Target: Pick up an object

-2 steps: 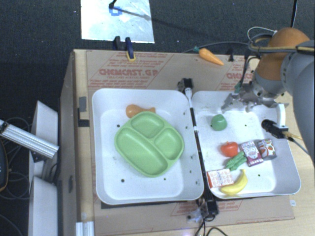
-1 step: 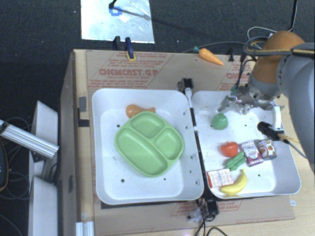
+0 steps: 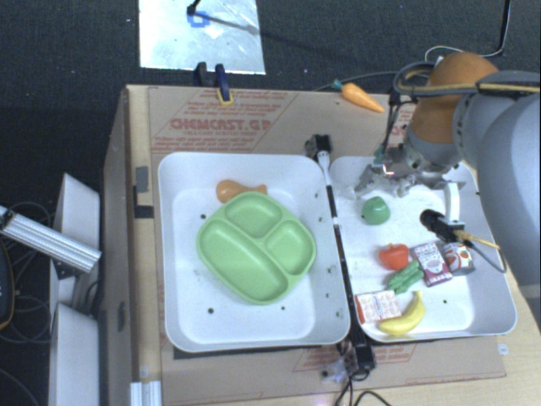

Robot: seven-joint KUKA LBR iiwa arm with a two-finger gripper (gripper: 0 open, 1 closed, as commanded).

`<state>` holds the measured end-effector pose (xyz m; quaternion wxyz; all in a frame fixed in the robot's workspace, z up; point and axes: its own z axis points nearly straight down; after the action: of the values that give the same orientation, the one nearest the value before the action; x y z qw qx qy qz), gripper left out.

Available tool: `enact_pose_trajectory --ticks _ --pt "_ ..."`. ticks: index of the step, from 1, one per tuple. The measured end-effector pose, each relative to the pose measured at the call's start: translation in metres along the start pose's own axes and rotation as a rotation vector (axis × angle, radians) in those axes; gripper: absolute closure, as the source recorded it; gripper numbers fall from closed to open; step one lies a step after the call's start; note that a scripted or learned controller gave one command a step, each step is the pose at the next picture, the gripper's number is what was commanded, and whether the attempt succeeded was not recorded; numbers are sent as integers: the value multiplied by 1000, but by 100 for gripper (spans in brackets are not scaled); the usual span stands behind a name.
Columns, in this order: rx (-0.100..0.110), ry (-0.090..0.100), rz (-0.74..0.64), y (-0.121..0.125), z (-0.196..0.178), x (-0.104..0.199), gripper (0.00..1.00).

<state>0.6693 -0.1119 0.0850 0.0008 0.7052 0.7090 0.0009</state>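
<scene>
Yellow banana sits at the near edge of the right bin, touching a white-and-red packet. Behind them I see a green pod-like item, a red tomato and a small carton, all bunched together. A green ball lies apart, farther back. My tool hangs just behind that ball, spread wide, gripping nothing. The left bin holds a green divided plate with an orange piece at its far rim. A carrot lies on the desk.

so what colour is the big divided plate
Pale green; the divided plastic plate shows best in the camera view.
</scene>
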Motion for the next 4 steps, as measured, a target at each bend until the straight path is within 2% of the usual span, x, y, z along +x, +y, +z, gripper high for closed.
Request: enact_pose_trajectory --ticks 1,2,3,4 --pt "-3 -2 -2 1 -11 -1 100" --pt "-3 -2 -2 1 -11 -1 0" --pt "0 -2 3 -1 1 -55 0" --pt "0 0 1 0 0 -19 0"
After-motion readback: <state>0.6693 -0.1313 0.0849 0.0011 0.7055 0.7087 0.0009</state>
